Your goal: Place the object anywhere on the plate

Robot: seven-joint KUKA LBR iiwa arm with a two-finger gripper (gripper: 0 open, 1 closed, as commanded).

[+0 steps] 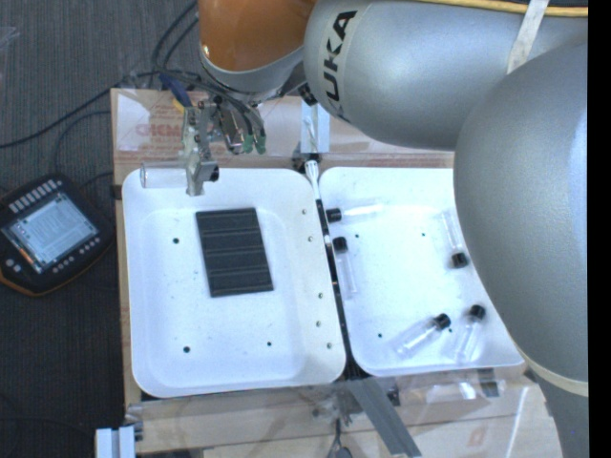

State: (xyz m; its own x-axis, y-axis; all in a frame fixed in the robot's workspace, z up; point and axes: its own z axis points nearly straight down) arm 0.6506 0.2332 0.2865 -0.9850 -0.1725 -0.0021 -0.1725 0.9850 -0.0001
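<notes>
The grey arm (pixel 449 74) enters from the right of the frame and fills the upper right, its orange band (pixel 250 22) at top centre. Below the band the gripper (pixel 200 175) hangs over the upper left corner of the left bin (pixel 153 351), at the bin's far rim. Whether its jaws stand apart or together cannot be told; nothing is visible between them. A dark ribbed rectangular plate (pixel 234 251) lies flat in the middle of the left bin, slightly below and right of the gripper and apart from it. Nothing rests on the plate. The right bin (pixel 401 246) holds several clear vials with black caps (pixel 422 332), scattered: two near its left wall, one near the right, and a cluster toward the lower right. A handheld control pendant (pixel 48 232) lies on the dark floor at the left edge of the frame.
</notes>
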